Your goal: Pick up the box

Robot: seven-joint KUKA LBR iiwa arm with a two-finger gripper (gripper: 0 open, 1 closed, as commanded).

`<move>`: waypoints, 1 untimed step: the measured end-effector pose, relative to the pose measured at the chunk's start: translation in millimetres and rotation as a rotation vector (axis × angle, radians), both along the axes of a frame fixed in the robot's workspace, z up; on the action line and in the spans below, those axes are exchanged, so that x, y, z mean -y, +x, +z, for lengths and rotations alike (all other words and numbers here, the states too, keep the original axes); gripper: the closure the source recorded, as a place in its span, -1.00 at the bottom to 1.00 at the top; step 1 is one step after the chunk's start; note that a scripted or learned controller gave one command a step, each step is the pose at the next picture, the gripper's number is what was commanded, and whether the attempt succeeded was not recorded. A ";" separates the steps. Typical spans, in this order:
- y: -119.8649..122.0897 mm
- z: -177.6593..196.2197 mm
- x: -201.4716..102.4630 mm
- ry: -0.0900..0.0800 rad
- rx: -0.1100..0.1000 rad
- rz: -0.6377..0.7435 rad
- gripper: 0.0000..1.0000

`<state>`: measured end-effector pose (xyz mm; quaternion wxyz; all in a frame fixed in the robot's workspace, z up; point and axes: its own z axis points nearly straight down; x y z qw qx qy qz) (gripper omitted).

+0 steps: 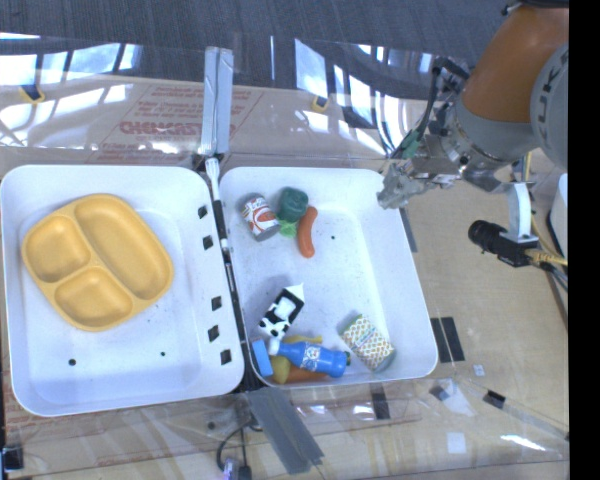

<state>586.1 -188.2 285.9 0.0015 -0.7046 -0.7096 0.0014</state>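
The 2 white bins sit side by side on the bench. The left bin (40, 368) holds a yellow divided plate (95, 259) with 3 compartments, lying flat and tilted toward the upper left. The right bin (365, 268) holds the smaller items. The grey arm (515, 63) with its orange band reaches in from the right, and its gripper (395, 193) hangs over the right bin's upper right rim, well apart from everything inside; whether its fingers are spread or pressed together cannot be told.

The box (367, 342), small and patterned in a pale lattice print, lies near the bin's lower right corner, its long axis running from upper left to lower right. No writing on it can be read. Just left of it lies a blue bottle (310, 357) with an orange carrot-like piece (298, 375) beneath it, and a black-and-white cow-print carton (281, 313) above those. Near the top sit a small can (259, 216), a green item (292, 204) and an orange-red sausage shape (306, 233), close together.
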 end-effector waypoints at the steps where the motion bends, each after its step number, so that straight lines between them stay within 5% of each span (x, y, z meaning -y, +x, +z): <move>1: -69.4 -98.6 22.4 0.000 0.000 -0.094 -1.00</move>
